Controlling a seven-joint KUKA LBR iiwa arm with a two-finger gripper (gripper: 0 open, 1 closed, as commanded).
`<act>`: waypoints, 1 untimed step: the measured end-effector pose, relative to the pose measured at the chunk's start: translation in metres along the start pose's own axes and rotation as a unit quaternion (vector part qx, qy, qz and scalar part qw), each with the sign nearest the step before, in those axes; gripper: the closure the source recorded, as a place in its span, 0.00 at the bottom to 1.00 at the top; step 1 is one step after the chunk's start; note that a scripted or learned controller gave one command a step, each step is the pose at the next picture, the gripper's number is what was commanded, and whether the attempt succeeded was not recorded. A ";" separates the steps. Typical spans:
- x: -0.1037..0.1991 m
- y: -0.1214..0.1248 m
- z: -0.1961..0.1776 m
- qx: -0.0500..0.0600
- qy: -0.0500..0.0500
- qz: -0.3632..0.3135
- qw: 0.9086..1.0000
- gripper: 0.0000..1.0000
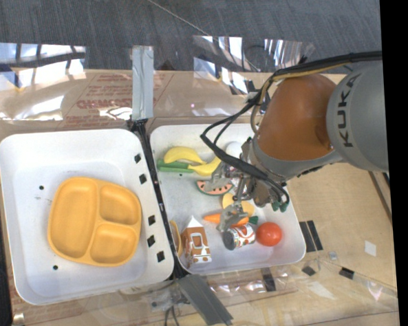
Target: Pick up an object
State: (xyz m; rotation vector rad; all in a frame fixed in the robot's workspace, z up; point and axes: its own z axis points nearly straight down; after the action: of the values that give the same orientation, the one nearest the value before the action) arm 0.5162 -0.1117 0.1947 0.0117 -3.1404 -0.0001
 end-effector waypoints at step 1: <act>-0.060 -0.041 0.104 0.000 -0.001 0.012 1.000 0.00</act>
State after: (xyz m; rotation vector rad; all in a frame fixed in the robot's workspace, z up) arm 0.5761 -0.1522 0.0906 -0.0271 -3.1420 -0.0003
